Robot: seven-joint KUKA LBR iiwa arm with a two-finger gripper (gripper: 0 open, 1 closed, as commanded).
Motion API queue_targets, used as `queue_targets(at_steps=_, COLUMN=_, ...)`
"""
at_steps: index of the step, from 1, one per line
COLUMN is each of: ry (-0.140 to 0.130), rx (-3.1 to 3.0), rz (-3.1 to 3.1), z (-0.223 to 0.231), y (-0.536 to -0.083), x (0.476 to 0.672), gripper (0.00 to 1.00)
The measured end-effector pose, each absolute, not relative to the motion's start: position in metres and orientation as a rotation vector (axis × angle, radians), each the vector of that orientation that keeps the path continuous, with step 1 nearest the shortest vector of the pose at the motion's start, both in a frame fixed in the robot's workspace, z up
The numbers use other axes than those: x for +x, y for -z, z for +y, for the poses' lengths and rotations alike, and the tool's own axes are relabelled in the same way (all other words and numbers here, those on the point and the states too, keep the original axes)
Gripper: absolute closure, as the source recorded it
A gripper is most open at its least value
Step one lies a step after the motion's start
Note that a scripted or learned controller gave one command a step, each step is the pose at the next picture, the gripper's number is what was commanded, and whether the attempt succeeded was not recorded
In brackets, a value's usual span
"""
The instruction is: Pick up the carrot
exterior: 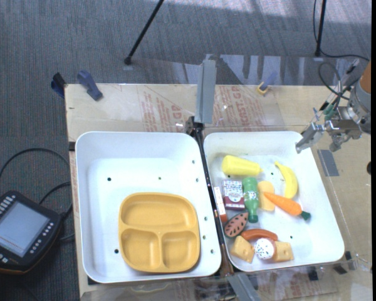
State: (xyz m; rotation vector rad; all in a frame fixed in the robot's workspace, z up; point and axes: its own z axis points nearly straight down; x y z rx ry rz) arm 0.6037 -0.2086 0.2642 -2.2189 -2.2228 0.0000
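Observation:
The orange carrot (283, 204) lies in the right bin (326, 231), right of centre, its green stub pointing toward the bin's right wall. A yellow banana (288, 179) lies just behind it and a green bottle (251, 199) is to its left. My gripper (317, 144) hangs over the bin's far right corner, well behind and above the carrot. Its fingers (304, 140) are spread open with nothing between them.
The right bin also holds a yellow corn-like piece (240, 165), a small red box (233, 193), a sausage (259, 235), cheese pieces (242, 248) and a white ball (263, 249). A yellow divided tray (158, 232) sits in the left bin (100, 162). A pendant (15, 227) lies at far left.

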Motion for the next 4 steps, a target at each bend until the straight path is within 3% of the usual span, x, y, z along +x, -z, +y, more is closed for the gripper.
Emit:
queue_targets(at_steps=1, ry=0.003, rx=-2.096, rz=-2.33, z=-0.209, y=-0.087, x=0.544, gripper=0.0)
queue_targets(at_steps=2, ry=0.003, rx=-2.104, rz=-2.322, z=-0.211, y=-0.096, x=0.543, gripper=1.0)
queue_targets(at_steps=3, ry=0.006, rx=-2.113, rz=-2.331, z=-0.182, y=-0.184, x=0.538, gripper=1.0)
queue_targets(at_steps=4, ry=-0.006, rx=-2.432, rz=-1.978, z=-0.158, y=-0.122, x=0.573, gripper=1.0)
